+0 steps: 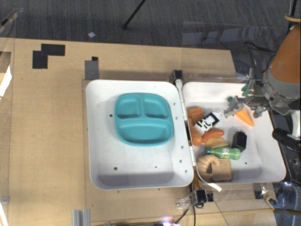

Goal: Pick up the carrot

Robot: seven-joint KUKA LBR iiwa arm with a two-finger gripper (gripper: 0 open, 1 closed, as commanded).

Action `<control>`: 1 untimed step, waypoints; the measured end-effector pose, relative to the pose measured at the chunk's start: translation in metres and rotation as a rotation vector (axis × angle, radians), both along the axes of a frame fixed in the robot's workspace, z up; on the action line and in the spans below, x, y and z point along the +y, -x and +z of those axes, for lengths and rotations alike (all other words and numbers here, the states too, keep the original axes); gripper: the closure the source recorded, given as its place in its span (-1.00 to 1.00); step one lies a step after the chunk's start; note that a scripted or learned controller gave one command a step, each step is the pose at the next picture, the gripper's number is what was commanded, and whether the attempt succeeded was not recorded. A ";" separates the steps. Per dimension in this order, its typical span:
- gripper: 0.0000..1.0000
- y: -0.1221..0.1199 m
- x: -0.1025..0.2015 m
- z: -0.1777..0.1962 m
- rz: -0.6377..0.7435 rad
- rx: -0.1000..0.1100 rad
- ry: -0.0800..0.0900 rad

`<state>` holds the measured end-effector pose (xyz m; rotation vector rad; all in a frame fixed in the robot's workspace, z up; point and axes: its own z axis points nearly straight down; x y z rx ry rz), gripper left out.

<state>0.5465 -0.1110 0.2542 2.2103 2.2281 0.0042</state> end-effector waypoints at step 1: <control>-1.00 -0.040 -0.038 -0.110 0.213 0.006 0.000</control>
